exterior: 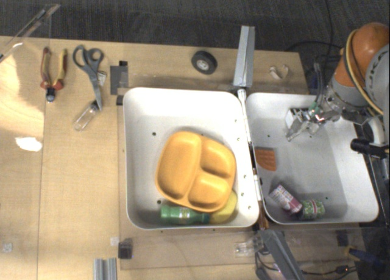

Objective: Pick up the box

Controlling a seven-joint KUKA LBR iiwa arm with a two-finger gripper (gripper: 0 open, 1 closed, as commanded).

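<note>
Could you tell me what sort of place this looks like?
Probably a robotics lab workbench: a grey arm with an orange band reaches over two shallow white bins, while grey-handled scissors and red-handled pliers lie on the wooden bench.

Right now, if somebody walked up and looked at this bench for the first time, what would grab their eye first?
The big yellow divided tray fills the middle of the left bin, lying over a green bottle at the near wall. In the right bin, the gripper hangs over the far left corner, while a small box and a can lie together near the front wall.
</note>
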